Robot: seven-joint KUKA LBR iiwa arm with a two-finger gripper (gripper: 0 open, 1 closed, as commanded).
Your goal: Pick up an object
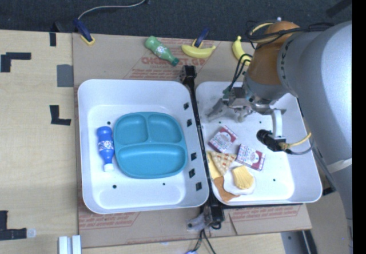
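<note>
The claw (227, 107) hangs low over the upper left part of the right bin (297, 187), its two metal fingers (216, 111) spread apart with nothing between them. Bare white floor lies under the tips. Behind it the wrist, with its orange band, and the grey arm (320, 75) come in from the right and cover the bin's far corner.

Just below the claw — near, not touching — lie the things worth taking: a red-and-white packet (223, 139), a second packet (250, 157) beside it, then a waffle-like piece (219, 162) and a yellow wedge on a white disc (242, 178) toward the bin's near edge.

Across the divider, the left bin (91, 92) holds a blue divided tray (150, 144) with a small blue bottle (105, 148) lying beside it. On the tabletop beyond the bins rest a green bottle (161, 51) and a yellow banana (198, 50).

By my reading this is the approach step: no object has been lifted. The next move calls for shifting the claw toward the near edge until the closest packet sits between the open fingers, then lowering and closing. The packets are flat and lie against the floor, so the tips would likely need to go right down.
</note>
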